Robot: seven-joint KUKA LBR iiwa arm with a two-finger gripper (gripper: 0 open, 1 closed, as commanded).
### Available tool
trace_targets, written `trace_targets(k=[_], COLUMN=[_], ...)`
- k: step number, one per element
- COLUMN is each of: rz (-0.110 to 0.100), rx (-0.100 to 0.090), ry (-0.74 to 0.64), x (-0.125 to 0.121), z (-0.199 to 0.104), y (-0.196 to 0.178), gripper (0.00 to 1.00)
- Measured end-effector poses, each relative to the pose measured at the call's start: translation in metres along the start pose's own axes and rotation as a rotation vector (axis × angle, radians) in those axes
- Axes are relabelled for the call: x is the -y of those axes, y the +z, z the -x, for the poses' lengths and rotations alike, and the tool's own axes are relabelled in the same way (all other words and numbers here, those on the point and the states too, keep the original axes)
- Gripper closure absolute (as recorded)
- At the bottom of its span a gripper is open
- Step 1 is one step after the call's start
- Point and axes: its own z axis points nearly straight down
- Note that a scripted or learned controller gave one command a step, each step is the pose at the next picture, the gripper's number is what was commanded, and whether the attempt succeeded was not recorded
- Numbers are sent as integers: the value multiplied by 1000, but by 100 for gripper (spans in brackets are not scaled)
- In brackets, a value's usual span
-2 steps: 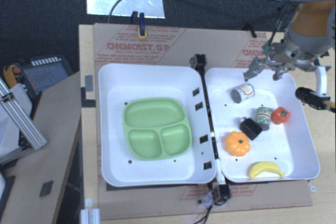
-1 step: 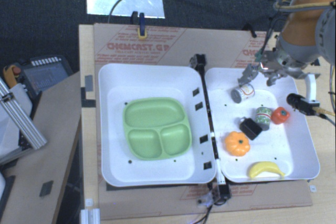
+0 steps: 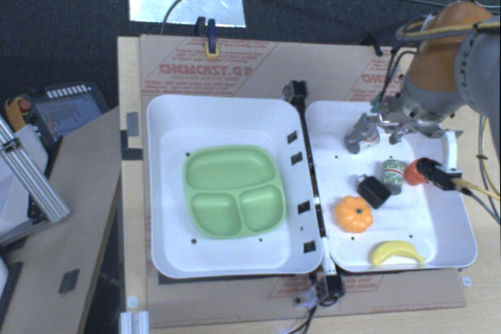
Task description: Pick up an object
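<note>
Two white bins side by side, and the action sits in the right-hand bin (image 3: pixel 450 235). Take the orange pumpkin toy (image 3: pixel 354 215) as the marker.

Just above the pumpkin and a touch to the view's right lies a small black block (image 3: pixel 373 190), tilted, close to it but not clearly touching. Beyond the block, further up and right from the pumpkin, there's a small green-and-white can-like thing (image 3: pixel 393 174), with a red piece (image 3: pixel 415 170) right beside it on the side away from the pumpkin. Below the pumpkin and to the right, near the bin's front rim, lies a yellow banana (image 3: pixel 395 253).

Now the gripper (image 3: pixel 377 134): it hangs well above the pumpkin in the view, past the black block, over the far half of the same bin. Its fingers (image 3: pixel 357 140) look spread, with nothing between them. No object is gripped; every piece is down on the bin floor. The grey arm (image 3: pixel 477 74) with its orange band comes in from up and right of the pumpkin.

Away to the pumpkin's left, across the divider, the other bin (image 3: pixel 160 168) holds a green sectioned plate (image 3: pixel 233 192), lying flat.
</note>
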Motion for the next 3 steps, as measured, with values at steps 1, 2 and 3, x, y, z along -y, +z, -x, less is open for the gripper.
trace_targets(k=[1, 2, 3], rz=[1, 3, 10], rx=[0, 0, 1], ry=[0, 0, -4], x=[0, -1, -2], z=[8, 7, -3], y=[59, 45, -10], gripper=[0, 100, 100])
